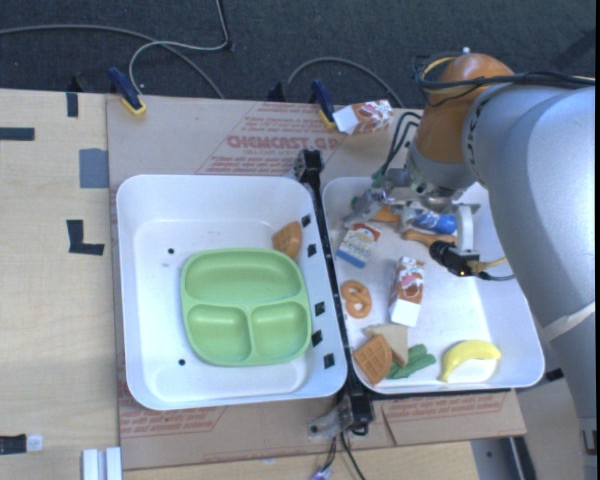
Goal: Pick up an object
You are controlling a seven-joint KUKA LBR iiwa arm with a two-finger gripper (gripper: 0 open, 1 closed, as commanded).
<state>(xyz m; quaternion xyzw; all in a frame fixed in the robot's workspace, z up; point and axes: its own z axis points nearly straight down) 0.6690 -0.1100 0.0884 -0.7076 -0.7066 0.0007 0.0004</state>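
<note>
I take the likeliest target to be the cluster of small items at the far edge of the right bin, right under the gripper. What lies there is hard to read: an orange-brown piece with its long axis running roughly parallel to the bin's far edge, and a blue bit touching it. The wrist covers most of this cluster, so I cannot name either item or say which way they point.

From my seat I cannot tell whether the gripper's fingers are spread or closed, nor whether anything sits between them; the orange band and the grey arm hide that area.

Just toward the near edge lies a small carton with a blue end, tilted, near the bin's left wall. Beside it a red-and-white package lies with its long axis pointing from far edge to near edge. A pretzel sits by the left wall. Along the near edge are a waffle-like square, a green piece touching it, and a banana near the near right corner.

The left bin carries a green divided plate in its middle and an orange pastry-like item by its right wall.
</note>
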